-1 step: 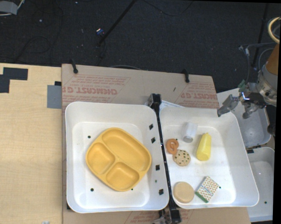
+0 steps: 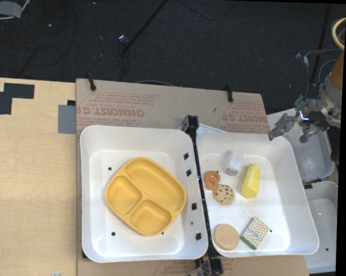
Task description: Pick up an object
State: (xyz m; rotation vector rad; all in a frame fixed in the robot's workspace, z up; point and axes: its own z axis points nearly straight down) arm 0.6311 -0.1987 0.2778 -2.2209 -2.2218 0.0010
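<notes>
dark floor (image 2: 223, 45), pale wooden bench (image 2: 28, 185)

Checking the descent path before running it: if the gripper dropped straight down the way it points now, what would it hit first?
Probably the right bin's upper right rim, or the bench just outside it. The gripper hangs by that corner, away from the objects; depth is unclear.

A robotics lab: taped cardboard (image 2: 163, 105) under white bins (image 2: 90, 188), loose cables (image 2: 143, 24) on dark floor.

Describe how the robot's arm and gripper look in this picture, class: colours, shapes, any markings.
At the view's right edge, the arm shows an orange band above a grey wrist. Below it sits the gripper, made of grey and dark metal parts, angular in shape. No markings are legible.
</notes>
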